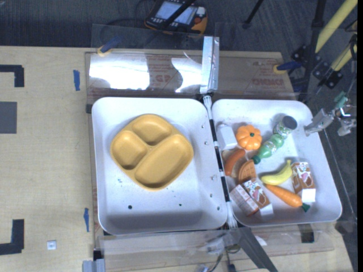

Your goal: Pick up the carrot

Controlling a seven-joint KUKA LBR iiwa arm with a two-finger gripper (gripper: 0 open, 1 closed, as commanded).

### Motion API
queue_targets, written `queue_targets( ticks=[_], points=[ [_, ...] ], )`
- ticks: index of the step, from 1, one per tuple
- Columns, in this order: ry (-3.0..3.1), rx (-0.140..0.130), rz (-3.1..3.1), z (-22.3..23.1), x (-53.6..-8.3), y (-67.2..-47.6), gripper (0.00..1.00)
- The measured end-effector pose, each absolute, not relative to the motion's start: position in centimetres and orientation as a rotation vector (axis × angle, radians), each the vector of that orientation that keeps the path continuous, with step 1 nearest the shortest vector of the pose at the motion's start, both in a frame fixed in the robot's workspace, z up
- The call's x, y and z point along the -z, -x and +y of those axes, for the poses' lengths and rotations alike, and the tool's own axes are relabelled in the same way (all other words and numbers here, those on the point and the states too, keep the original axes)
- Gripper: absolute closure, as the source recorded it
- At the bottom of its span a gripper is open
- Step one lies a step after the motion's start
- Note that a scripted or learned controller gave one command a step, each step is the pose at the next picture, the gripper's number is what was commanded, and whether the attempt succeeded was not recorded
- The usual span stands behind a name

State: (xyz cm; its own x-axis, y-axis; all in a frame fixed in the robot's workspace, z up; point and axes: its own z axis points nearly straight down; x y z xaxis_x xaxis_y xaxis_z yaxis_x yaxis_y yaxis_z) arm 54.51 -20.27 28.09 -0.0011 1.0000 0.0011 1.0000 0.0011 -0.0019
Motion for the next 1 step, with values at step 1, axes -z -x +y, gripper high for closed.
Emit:
queue_targets(
  ticks=[1],
  points=[
    [2.068,0.0,-2.365,-14.66,-15.82,-57.94,0.0]
  ],
)
